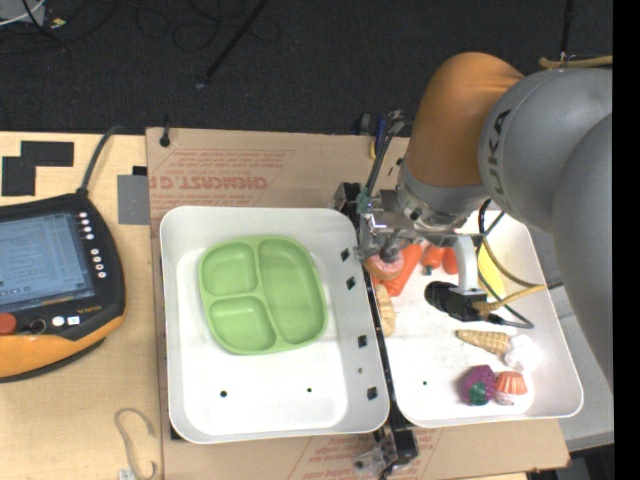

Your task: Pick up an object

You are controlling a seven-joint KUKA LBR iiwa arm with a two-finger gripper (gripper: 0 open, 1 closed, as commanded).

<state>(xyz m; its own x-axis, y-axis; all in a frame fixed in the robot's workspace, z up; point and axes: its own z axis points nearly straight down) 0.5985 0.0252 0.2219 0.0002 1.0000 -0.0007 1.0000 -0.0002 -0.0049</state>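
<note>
Hand (385, 256) position: low over the right bin (420, 360), at its 10 o'clock corner, close to the wall it shares with the left bin (260, 393). Whether my hand is released or clenched, I cannot tell; the slanted view from above does not settle it.

Candidate items, all in the right bin:
- An orange toy (398, 278) lies directly under my hand. I cannot tell whether the two touch.
- A second orange piece (433, 259) lies just beside it at 3 o'clock.
- A tan piece (386, 316) lies against the bin's 9 o'clock wall, at 6 o'clock of the orange toy.
- A cone-shaped toy (487, 342) lies on its side near the bin's centre, tip pointing to 9 o'clock.
- A purple toy (478, 382) and a pink toy (510, 384) sit touching each other toward the 5 o'clock corner.
- A yellow item (497, 263) lies at the 2 o'clock side, partly hidden by my arm (545, 158).

Left bin: a green divided plate (263, 294) with three compartments sits flat at its centre, well apart from my hand.

Bench (60, 418): both bins rest on a cardboard sheet (250, 168). A control pendant (50, 278) with a lit screen lies at 9 o'clock of the left bin.
</note>
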